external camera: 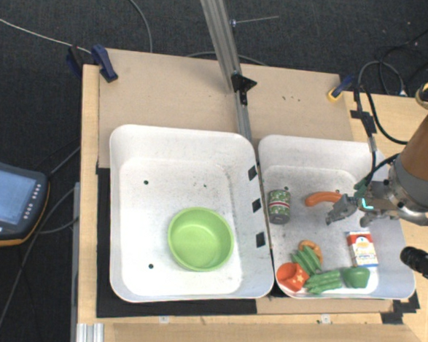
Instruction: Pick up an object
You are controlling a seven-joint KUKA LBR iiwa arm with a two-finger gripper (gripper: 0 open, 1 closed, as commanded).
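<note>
**Ana:** Dark carpet ran round a tan bench [176,91], which bore two white bins side by side. What lay in the left bin [127,153]?

**Ben:** One green bowl [200,238], toward its 5 o'clock part.

**Ana:** And the right bin [303,154]?

**Ben:** That one was crowded. A small can [278,205] stood at its 9 o'clock edge. An orange carrot [320,199] lay near the middle. A little carton [362,250] sat toward 4 o'clock. Along the 6 o'clock edge there was a heap: a red piece [290,275], green pods [322,281] and a green pepper [356,276].

**Ana:** Where was the arm [425,163]?

**Ben:** It came in from 3 o'clock. The gripper [340,211] hung over the middle of the right bin.

**Ana:** Was it gripping anything?

**Ben:** No. Its dark fingers [335,214] were spread, and nothing sat between them.

**Ana:** How did the carrot lie from it?

**Ben:** At about 10 o'clock from the fingertips, just beside them. I could not tell whether they touched.

**Ana:** And the rest?

**Ben:** From the gripper, the can was at 9 o'clock, near; the carton was at 5 o'clock, near; the heap was at 6 o'clock, farther off.

**Ana:** Anything off the bench?

**Ben:** A handheld pendant [7,202] lay on the carpet at 9 o'clock, and cables ran across the floor at 12 o'clock.
</note>
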